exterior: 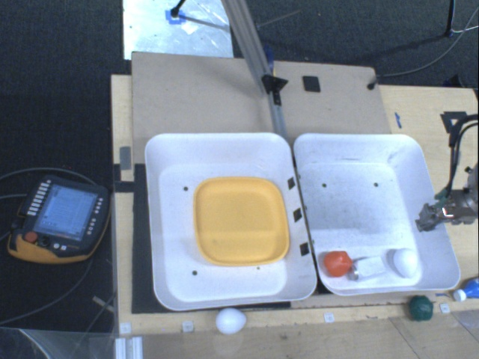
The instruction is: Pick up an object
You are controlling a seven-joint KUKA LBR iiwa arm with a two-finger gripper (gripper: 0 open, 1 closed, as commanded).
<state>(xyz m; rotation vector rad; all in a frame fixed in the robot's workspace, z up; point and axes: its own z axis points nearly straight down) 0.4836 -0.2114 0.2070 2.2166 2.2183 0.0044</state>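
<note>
The left bin (168, 200) holds a square yellow plate (242, 220) lying flat in its middle. In the right bin (359, 178), along the front wall, lie a small red object (336, 262), a pale clear item (368, 267) and a white egg-shaped object (405, 262). My gripper (432, 219) is at the right rim of the right bin, above and to the right of those three objects and apart from them. Nothing shows in its grasp.
On the bench in front of the bins lie a white egg shape (230, 320), a dark green ball (420, 307) and a blue-and-white item (466, 291). A teach pendant (60, 219) rests on the floor at the left. A grey pole (251, 40) slants in behind the bins.
</note>
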